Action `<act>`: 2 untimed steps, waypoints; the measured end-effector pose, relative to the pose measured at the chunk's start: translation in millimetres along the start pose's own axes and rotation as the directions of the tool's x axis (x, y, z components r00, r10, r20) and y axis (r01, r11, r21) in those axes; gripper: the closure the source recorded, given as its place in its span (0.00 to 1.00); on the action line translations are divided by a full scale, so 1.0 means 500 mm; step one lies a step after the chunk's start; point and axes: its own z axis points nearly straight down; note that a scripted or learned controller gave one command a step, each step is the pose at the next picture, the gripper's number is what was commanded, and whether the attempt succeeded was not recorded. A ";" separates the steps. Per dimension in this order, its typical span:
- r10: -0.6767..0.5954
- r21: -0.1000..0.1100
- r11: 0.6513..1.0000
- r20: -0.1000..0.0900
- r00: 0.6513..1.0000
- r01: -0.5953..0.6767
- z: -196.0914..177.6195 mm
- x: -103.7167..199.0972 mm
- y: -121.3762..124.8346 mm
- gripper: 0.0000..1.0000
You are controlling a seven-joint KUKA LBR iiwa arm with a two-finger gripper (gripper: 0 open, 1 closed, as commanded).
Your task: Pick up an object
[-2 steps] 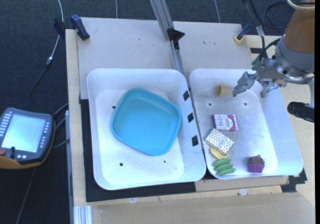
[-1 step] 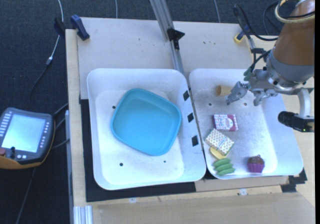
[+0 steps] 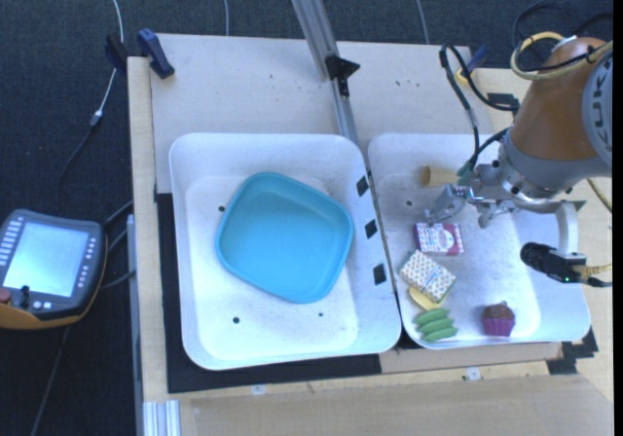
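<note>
The right bin [image 3: 545, 327] holds a small pink and white box [image 3: 439, 238], a yellow and white patterned packet [image 3: 427, 275], a yellow piece [image 3: 421, 298] under it, a green pod-shaped toy [image 3: 435, 324], a purple berry-like toy [image 3: 498, 318] and a tan cork-like piece [image 3: 435, 175] near the back. My gripper [image 3: 465, 202] hangs over the bin's middle, just above and right of the pink box. Nothing shows between its metal fingers [image 3: 447, 207].
The left bin [image 3: 200, 181] holds a large light-blue square plate [image 3: 284, 236]. A metal pole [image 3: 313, 16] slants across the back between the bins. A teach pendant [image 3: 49, 267] lies on the floor at the left. Cables run off the arm at the right.
</note>
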 end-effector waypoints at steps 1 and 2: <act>0.000 -0.001 1.000 0.000 1.000 0.000 0.084 0.001 -0.004 0.00; 0.000 -0.006 1.000 0.000 1.000 0.000 0.059 0.001 -0.001 1.00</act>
